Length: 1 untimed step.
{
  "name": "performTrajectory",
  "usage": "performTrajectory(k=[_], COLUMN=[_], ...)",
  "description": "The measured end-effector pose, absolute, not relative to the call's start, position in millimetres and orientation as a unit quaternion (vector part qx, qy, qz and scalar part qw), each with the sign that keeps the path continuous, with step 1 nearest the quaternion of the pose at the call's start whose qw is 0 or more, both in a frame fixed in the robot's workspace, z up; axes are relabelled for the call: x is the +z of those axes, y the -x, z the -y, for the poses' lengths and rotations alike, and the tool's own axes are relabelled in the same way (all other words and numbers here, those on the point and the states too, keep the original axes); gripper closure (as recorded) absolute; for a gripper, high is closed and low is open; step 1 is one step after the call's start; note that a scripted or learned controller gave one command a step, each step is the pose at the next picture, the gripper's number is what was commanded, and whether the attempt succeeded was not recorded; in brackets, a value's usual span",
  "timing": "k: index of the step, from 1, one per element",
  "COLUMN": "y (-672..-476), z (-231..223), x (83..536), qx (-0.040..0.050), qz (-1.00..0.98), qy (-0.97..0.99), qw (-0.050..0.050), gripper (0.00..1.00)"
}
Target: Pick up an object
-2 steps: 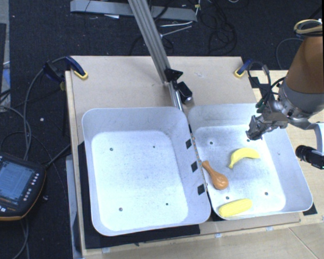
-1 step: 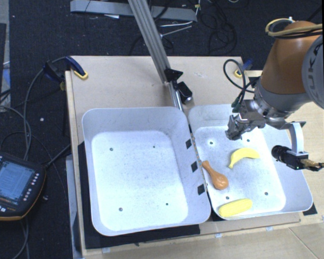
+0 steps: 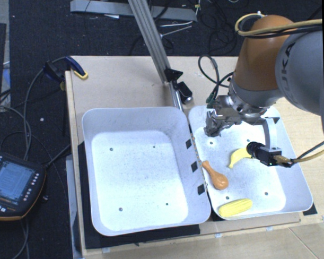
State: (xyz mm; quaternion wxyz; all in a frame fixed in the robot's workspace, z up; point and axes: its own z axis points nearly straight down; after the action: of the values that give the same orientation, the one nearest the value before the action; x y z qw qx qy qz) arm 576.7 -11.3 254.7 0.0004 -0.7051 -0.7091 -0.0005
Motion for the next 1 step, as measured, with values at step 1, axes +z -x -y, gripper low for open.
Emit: performTrajectory(k=[1], y=[-588.3], z=[-45.6], x=[240.6], qx=[0.0002], qz=[0.709], qy=[0.706], qw=[0.001], gripper=[1.00])
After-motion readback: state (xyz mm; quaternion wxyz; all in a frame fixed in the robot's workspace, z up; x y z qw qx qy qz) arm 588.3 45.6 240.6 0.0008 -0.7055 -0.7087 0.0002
